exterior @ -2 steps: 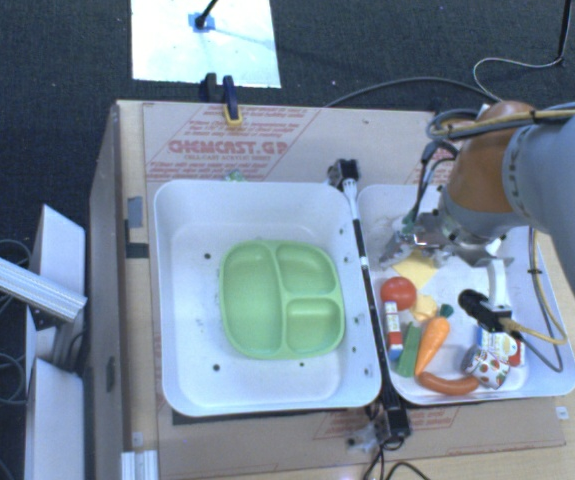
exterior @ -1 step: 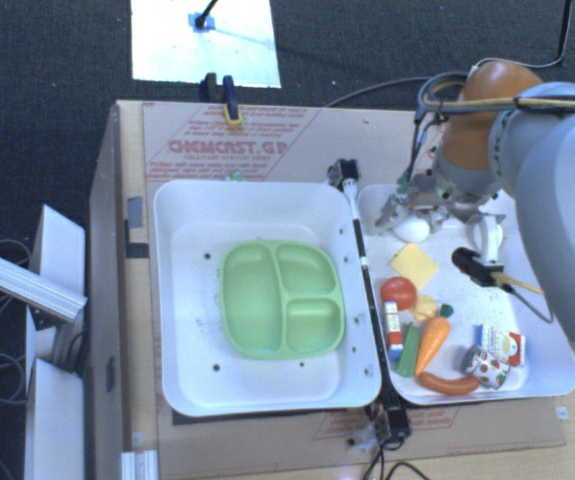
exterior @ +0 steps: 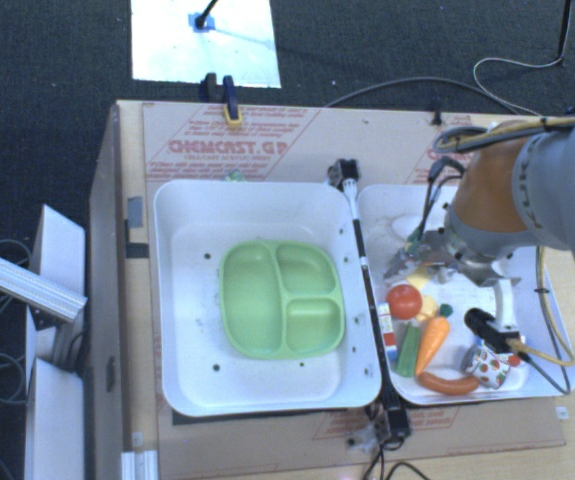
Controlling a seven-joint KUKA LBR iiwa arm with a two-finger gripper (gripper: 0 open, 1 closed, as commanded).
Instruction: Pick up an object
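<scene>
My gripper (exterior: 419, 264) hangs low over the middle of the right bin (exterior: 387, 208), under the grey arm with its orange band (exterior: 487, 193). Just below it lie a red tomato (exterior: 404, 301) and a small yellow piece (exterior: 422, 283). Toward the bin's near edge are an orange carrot (exterior: 432, 343), a green piece (exterior: 408, 351), a red-orange sausage (exterior: 449, 383) and a white cup with red spots (exterior: 487, 367). Nothing is visibly held.
The left bin (exterior: 182, 268) holds a green divided plate (exterior: 282, 298). A black divider rail (exterior: 362, 268) runs between the two bins. A yellow cable (exterior: 557, 338) loops over the right bin's right side.
</scene>
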